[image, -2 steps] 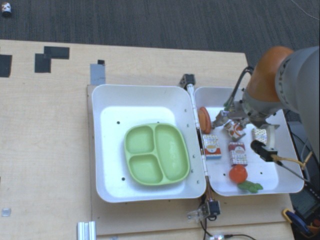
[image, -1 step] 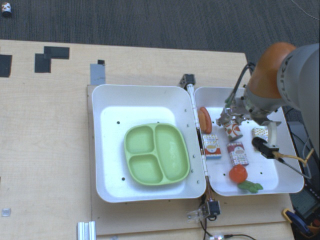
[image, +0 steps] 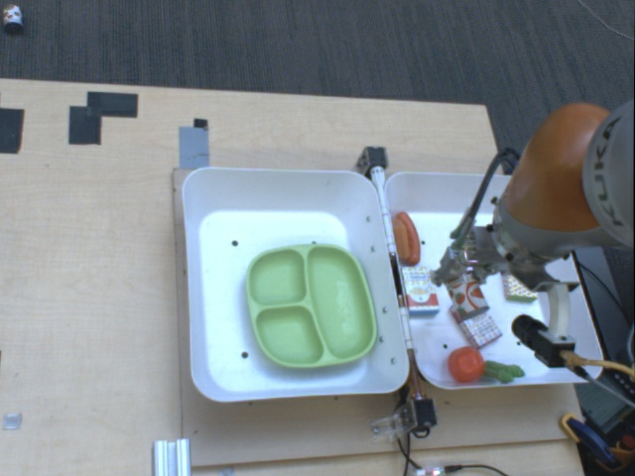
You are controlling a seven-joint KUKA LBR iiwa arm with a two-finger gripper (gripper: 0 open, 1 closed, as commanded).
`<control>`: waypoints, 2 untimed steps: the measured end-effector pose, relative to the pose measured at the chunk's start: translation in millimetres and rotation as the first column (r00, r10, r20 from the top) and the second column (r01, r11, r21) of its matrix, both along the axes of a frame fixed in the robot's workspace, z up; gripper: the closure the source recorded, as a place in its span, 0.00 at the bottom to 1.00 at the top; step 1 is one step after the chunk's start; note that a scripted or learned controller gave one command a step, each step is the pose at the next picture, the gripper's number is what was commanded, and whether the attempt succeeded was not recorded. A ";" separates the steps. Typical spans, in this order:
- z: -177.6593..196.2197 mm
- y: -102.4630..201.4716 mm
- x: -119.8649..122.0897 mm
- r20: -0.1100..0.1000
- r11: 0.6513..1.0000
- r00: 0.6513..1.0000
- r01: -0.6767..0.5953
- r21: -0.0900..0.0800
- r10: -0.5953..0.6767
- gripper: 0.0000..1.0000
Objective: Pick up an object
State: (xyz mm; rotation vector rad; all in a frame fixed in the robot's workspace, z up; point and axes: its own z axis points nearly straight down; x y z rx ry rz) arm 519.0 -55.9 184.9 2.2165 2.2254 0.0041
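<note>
I see my arm [image: 566, 181] reaching in from the right, wrist bent down, gripper [image: 459, 266] pointing downward.

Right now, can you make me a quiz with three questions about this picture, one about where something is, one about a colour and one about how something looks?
1. Where is the green divided plate?
A. In the left bin
B. In the right bin
C. On the floor

2. What colour is the tomato?
A. Blue
B. Red
C. White

3. How is the hot dog lying?
A. Flat in the right bin, near the wall between the bins
B. On the green plate
C. Standing upright on the bench outside the bins

Answers:
1 A, the plate sits on the floor of the left bin.
2 B, it is red with a green stem beside it.
3 A, it lies along the inner edge of the right bin.
</note>
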 end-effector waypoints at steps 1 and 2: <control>-0.4 -10.1 14.8 0.001 1.000 1.000 0.002 -0.001 -0.002 1.00; 19.1 -7.0 -32.0 -0.001 1.000 1.000 0.002 -0.001 -0.002 1.00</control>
